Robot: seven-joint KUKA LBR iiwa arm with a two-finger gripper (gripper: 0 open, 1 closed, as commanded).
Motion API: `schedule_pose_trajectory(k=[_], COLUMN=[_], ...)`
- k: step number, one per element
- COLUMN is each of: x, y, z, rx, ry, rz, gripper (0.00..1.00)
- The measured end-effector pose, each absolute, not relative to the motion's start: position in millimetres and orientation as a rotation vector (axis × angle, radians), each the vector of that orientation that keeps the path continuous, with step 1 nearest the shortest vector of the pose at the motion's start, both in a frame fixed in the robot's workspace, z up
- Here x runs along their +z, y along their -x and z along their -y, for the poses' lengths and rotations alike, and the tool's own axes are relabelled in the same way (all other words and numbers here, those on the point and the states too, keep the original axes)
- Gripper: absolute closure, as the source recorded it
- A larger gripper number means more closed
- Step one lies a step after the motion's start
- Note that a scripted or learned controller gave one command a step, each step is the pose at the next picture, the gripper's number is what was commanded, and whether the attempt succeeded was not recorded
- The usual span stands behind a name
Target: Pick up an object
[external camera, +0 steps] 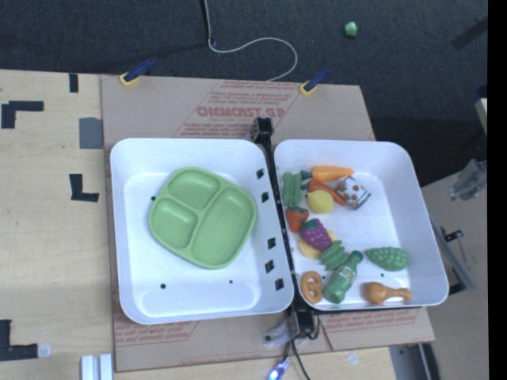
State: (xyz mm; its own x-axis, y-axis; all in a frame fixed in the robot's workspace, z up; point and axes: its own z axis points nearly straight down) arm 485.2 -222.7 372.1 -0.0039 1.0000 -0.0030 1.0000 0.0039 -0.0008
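Observation:
The right bin [412, 204] holds several toy foods, bunched toward its left side. An orange carrot [331, 172] lies at the back, with a yellow lemon [320, 202] and a white and red piece [352, 191] just below it. Green pods [291, 187] lie along the left wall above a red piece [296, 218]. Purple grapes [314, 233] sit mid-bin. Toward the front lie a green bottle [342, 275], a pretzel [311, 286], a bumpy green piece [386, 257] and a drumstick [385, 294].
The left bin [131, 212] holds a green divided plate [203, 216]. Both bins rest on a cardboard sheet [230, 109] held by two clamps. A white cable [245, 47] loops behind it. Grey hardware [467, 180] stands at the right edge.

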Motion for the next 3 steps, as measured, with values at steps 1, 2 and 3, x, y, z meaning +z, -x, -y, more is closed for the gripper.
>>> schedule_pose_trajectory(k=[1,2,3], x=[381.9,427.1,434.7], y=[-485.7,-484.3,-484.7], z=[222.4,210.3,210.5], rx=[-0.005,0.003,-0.001], ry=[-2.215,-2.216,-2.217], rz=[-2.225,-2.222,-2.224], gripper=[1.00,1.00,1.00])
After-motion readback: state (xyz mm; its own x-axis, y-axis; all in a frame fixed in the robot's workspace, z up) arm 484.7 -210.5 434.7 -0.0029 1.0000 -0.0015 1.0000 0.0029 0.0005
